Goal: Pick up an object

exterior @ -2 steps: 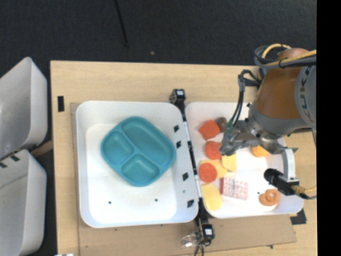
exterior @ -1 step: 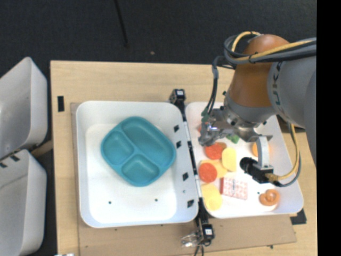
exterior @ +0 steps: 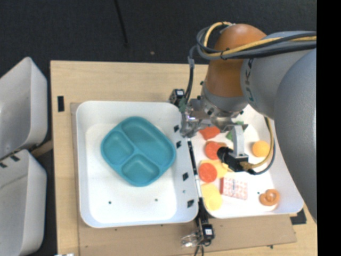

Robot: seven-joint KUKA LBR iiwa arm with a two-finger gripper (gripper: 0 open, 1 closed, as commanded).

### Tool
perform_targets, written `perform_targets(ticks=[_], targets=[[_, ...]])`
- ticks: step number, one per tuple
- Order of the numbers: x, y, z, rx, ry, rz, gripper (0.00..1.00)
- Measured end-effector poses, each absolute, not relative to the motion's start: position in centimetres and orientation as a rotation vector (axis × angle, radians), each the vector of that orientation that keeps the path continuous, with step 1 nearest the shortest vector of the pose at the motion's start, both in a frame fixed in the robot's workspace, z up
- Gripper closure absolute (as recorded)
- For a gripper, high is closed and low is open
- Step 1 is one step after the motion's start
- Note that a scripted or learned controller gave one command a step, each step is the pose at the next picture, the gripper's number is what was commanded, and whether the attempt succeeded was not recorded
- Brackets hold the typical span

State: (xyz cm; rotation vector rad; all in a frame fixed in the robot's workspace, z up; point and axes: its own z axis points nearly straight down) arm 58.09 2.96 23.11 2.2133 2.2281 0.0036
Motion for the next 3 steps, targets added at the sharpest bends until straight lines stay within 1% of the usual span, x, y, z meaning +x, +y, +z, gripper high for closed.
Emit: perform_targets(ticks=[1, 2, 3], targets=[[57.0, 2.2, 23.5, 2.222, 2.22, -0.003, 1.0], [57.8, 1.3, 23.8, 2.222, 2.218, 0.0, 1.0], [57.1, 2.9, 24.3, 2.219, 2.225, -0.003, 1.0]])
